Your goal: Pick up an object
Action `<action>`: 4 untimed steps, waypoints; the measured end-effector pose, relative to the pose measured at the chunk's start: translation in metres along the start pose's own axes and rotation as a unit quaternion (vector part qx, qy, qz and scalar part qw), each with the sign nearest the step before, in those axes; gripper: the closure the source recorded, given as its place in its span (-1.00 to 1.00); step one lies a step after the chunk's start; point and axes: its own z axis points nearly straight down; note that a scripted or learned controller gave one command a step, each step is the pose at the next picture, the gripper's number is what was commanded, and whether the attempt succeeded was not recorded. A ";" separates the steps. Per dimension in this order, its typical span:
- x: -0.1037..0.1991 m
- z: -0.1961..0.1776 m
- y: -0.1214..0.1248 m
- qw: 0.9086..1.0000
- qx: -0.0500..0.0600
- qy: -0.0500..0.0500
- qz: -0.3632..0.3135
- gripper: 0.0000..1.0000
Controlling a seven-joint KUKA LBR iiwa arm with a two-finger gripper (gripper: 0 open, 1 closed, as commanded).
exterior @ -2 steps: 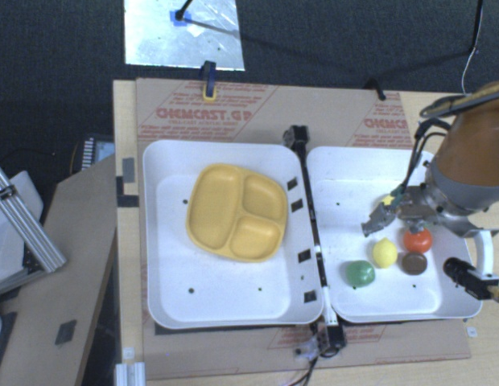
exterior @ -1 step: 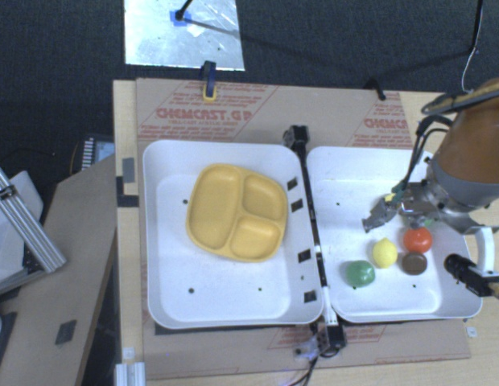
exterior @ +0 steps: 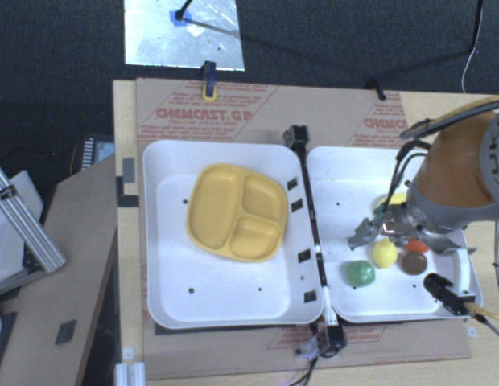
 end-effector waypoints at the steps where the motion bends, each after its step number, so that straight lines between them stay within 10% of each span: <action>1: 0.005 0.044 -0.006 1.000 -0.004 0.000 0.000 -1.00; 2: 0.005 0.076 -0.005 1.000 -0.001 0.000 0.000 -1.00; 3: 0.005 0.064 -0.004 1.000 -0.003 -0.001 0.001 1.00; 4: -0.003 0.003 -0.002 1.000 -0.005 -0.001 -0.001 1.00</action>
